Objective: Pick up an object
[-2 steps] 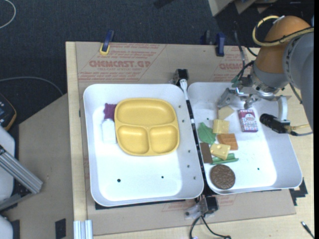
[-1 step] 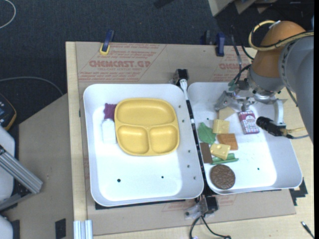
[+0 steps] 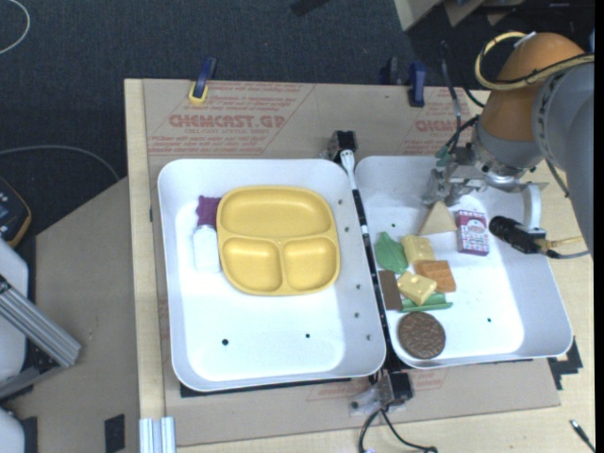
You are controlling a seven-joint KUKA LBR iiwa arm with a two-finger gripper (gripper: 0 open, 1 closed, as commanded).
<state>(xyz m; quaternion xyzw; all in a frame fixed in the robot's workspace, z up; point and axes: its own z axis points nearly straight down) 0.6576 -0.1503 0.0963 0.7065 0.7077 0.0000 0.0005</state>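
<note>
Objects for picking lie in the right bin (image 3: 528, 328), clustered toward its wall nearest the left bin (image 3: 179, 253). Taking the brown disc (image 3: 421, 334) as landmark — it sits at the right bin's front edge — the rest reads as follows. Just behind the disc: a yellow wedge (image 3: 416, 287) resting on a green strip (image 3: 429, 302). Behind and slightly right of the disc: an orange block (image 3: 437, 275), with a pale yellow block (image 3: 417, 248) touching it further back. Behind and left of the disc: a green leaf piece (image 3: 391, 253) and a dark brown bar (image 3: 391, 289) along the bin wall. Well behind the disc and to its right: a small red-and-white carton (image 3: 472, 231), with a tan wedge (image 3: 437, 218) beside it.

Gripper (image 3: 451, 185) hangs over the back of the right bin, well behind the disc, just above the tan wedge and carton; whether the fingers are spread or closed cannot be told, and nothing is seen between them.

Left bin holds a yellow divided tray (image 3: 278, 237), with a purple item (image 3: 208, 209) and a white item (image 3: 204, 249) at the tray's far side from the disc. Both bins rest on a brown board (image 3: 236, 121) covering the surface.
</note>
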